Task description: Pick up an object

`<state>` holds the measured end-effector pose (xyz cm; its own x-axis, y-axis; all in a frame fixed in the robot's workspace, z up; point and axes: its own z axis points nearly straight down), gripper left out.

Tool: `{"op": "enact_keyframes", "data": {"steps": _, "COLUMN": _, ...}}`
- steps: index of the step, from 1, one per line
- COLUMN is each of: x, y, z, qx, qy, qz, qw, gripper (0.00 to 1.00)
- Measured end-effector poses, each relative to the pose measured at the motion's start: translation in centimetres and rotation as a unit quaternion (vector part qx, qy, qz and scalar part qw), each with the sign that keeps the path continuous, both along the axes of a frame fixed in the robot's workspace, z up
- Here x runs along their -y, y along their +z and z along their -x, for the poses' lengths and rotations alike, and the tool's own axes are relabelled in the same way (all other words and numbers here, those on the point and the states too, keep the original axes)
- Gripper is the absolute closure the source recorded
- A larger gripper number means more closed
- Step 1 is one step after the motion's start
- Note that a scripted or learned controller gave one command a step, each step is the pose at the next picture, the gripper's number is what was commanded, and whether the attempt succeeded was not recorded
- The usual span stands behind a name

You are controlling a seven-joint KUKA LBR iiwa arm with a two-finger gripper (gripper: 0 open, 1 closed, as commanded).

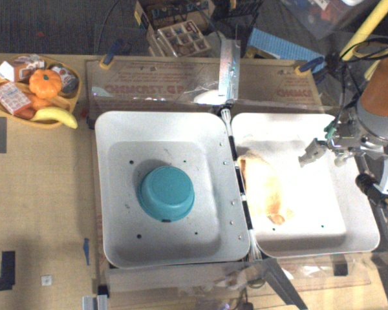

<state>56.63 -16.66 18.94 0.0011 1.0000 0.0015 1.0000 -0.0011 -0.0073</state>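
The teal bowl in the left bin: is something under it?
The teal bowl lies upside down on the left bin floor. Around it shows white floor; whatever it covers is hidden.

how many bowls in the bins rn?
1. A teal bowl, upside down, sits near the middle of the left bin. The arm overhangs the right bin, so something small could be hidden under it.

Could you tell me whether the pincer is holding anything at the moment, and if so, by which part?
Nothing shows in its grasp. The pincer hangs over the right bin, while the teal bowl sits upside down in the left bin.
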Motion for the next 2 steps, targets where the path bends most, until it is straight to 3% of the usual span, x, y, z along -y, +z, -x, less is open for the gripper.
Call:
{"op": "enact_keyframes", "data": {"steps": 1, "x": -6.0, "y": -8.7, "z": 2.3, "qx": 0.001, "qy": 0.024, "qz": 0.0004, "qw": 0.9997, "gripper": 0.00}}
{"op": "enact_keyframes", "data": {"steps": 2, "x": -3.3, "y": -9.9, "z": 3.9, "qx": 0.012, "qy": 0.111, "qz": 0.0003, "qw": 0.9937, "gripper": 0.00}}
